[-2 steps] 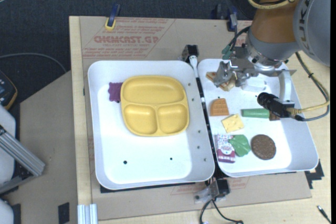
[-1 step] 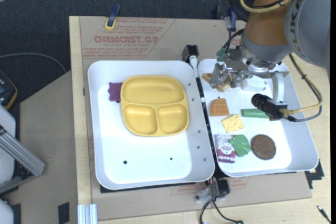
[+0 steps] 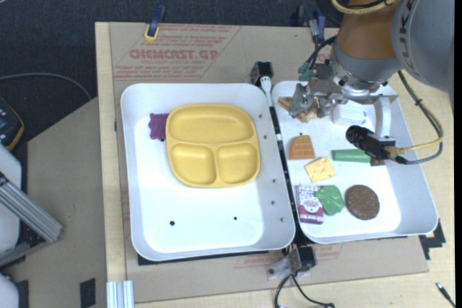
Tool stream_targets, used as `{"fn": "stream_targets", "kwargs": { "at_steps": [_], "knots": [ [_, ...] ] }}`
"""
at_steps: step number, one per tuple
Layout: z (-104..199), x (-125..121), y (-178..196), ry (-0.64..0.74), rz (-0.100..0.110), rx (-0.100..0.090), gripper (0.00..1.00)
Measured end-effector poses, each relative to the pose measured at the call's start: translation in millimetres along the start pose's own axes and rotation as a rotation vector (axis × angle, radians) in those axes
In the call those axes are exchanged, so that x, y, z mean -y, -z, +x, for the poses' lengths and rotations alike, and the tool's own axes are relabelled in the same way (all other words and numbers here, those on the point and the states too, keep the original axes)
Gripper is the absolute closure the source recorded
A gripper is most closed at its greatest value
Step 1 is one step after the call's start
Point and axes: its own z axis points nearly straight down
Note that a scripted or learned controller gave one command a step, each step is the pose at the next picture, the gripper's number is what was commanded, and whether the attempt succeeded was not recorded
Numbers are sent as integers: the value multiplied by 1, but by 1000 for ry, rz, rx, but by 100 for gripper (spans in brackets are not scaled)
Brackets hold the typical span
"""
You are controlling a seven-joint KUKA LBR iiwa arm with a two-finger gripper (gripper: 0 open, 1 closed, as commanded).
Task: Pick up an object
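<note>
My gripper [image 3: 309, 103] is low over the back left corner of the right bin [image 3: 415, 187]. A small tan-brown lump [image 3: 296, 106] sits right at its tip; whether it is gripped is unclear. Further forward in this bin lie a brown cracker [image 3: 302, 148], a yellow cheese-like square [image 3: 320, 169], a green stick [image 3: 351, 154], a round brown cookie [image 3: 362, 201], a green leaf-like piece [image 3: 331, 198] and a purple-and-white packet [image 3: 309, 203].
The left bin [image 3: 144, 205] holds a yellow divided plate [image 3: 214, 143] with a small purple thing [image 3: 157, 126] beside its left edge. The grey and orange arm [image 3: 375, 11] stands over the right bin's back edge.
</note>
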Motion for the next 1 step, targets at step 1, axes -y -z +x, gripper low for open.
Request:
{"fn": "stream_targets", "kwargs": {
  "at_steps": [1],
  "knots": [
    [8,8,-1,1,4,-1,100]
  ]
}}
